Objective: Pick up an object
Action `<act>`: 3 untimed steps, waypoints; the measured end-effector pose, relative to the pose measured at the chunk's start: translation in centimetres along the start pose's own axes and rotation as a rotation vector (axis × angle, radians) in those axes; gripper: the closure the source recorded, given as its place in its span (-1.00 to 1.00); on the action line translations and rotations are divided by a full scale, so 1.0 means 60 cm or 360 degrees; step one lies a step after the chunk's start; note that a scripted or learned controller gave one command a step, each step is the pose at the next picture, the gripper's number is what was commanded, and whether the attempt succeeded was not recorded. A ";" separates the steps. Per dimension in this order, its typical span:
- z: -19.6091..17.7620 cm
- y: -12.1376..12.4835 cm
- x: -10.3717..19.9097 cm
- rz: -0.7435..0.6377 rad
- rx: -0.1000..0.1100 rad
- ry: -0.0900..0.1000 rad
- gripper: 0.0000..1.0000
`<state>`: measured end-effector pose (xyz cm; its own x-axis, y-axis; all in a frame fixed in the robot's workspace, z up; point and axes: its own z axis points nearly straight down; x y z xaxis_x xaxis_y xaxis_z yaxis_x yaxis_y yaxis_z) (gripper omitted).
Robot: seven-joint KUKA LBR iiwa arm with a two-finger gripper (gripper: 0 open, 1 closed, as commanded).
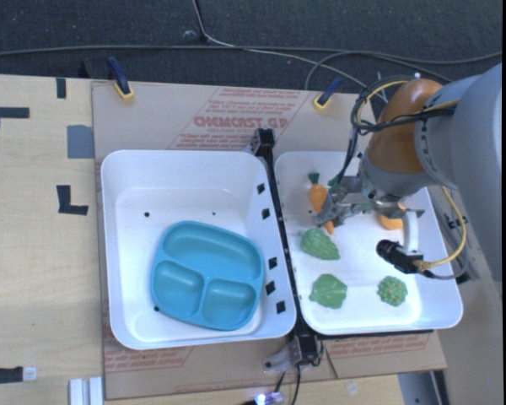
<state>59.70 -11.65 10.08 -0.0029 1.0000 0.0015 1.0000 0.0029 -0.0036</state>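
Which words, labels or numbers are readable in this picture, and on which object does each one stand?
"CHEMCAST" with "GP" after it: red print on the brown cardboard sheet under the two white bins; the letters are blurred, so this reading is uncertain.
Smaller red lines above and below that word: too blurred to read.
Red print on the cardboard's bottom edge below the bins: too small to read.
I see no text on the blue divided plastic tray.

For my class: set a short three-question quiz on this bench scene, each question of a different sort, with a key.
1. True or false: the blue divided tray lies in the left bin.
2. How many green leafy toy vegetables lie in the right bin?
3. Which is nearest the gripper? A) toy carrot B) blue clamp C) black cable

Key: 1 true; 2 three; 3 A.
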 end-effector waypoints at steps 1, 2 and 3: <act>-0.069 -0.001 0.005 0.0002 -0.0007 -0.0001 1.00; -0.148 0.015 0.000 0.0002 -0.0010 -0.0003 1.00; -0.248 0.027 0.009 0.0001 -0.0014 -0.0003 1.00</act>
<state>61.38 -11.15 24.96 -0.0026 1.0000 -0.0003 1.0000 0.0026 0.0053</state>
